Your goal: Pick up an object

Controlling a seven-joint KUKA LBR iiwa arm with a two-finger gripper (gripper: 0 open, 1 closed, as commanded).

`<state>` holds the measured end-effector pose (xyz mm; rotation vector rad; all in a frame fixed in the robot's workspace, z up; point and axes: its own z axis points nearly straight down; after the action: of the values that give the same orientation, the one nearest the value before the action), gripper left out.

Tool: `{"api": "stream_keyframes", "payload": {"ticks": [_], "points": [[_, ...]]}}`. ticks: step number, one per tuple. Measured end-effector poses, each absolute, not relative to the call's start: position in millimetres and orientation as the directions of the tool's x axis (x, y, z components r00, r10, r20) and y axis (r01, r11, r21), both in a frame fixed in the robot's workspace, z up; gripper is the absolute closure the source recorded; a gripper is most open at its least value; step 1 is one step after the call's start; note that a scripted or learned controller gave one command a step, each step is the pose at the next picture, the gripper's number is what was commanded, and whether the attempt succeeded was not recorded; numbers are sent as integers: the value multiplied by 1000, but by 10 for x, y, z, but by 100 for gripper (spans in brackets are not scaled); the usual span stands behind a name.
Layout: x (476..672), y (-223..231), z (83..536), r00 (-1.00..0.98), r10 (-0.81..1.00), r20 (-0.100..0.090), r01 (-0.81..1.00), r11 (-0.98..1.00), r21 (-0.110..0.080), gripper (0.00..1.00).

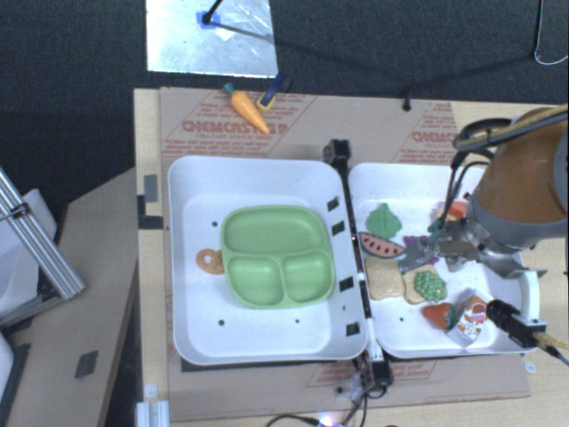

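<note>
The right bin [402,181] holds several toy foods: a green leaf [384,218], a watermelon slice [380,245], a purple bunch [414,240], a beige cookie [385,282], a green bumpy piece [430,286], a red strawberry [436,313] and a small printed carton [468,318]. My gripper [420,253] is low in this bin, over the purple bunch and just right of the watermelon slice. The grey wrist and orange band [524,181] hide the bin's right part. A red-orange piece [456,210] peeks out beside the arm.
In the left bin [191,185] lie a green divided plate [271,254] and a small orange ring [210,261]. A toy carrot [249,111] rests on the bench behind the bins, near a shiny metal sheet [211,25]. A black divider [348,238] separates the bins.
</note>
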<state>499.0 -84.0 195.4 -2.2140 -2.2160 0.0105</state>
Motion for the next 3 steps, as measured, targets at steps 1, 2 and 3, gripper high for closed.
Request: {"api": "stream_keyframes", "payload": {"ticks": [1, 2, 3], "points": [[5018, -839, 2007, -3, 1000, 0, 1000, 3, 0, 0], [5052, -889, 1571, -1, 1000, 1, 1000, 1, -2, 0], [5011, -863, 1142, -1, 1000, 1, 1000, 1, -4, 0]]}}
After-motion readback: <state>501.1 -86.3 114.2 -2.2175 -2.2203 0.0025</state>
